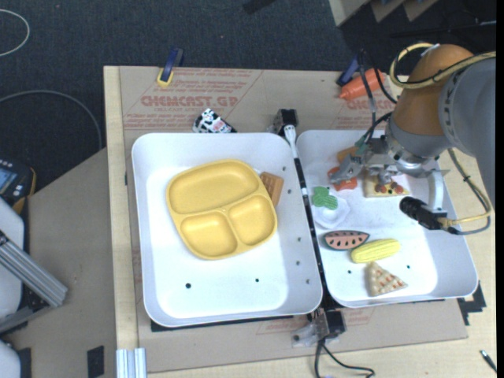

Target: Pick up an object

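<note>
My gripper (353, 168) hangs low over the back left part of the right bin (449, 278), on the grey arm that reaches in from the right. A small orange-red piece (344, 183) lies just below its tip, touching or nearly touching it. A white tile with a red and orange print (386, 187) lies to the right of that piece. In front lie a green piece on a white base (324, 199), a watermelon slice (346, 239), a yellow corn cob (375, 250) and a pizza slice (384, 279).
The left bin (228, 294) holds a yellow divided plate (220, 209) with a brown waffle piece (272, 186) at its right edge. A black-and-white toy (211, 122) lies on the cardboard behind the bins. Clamps (168, 68) (358, 85) sit at the board's back edge.
</note>
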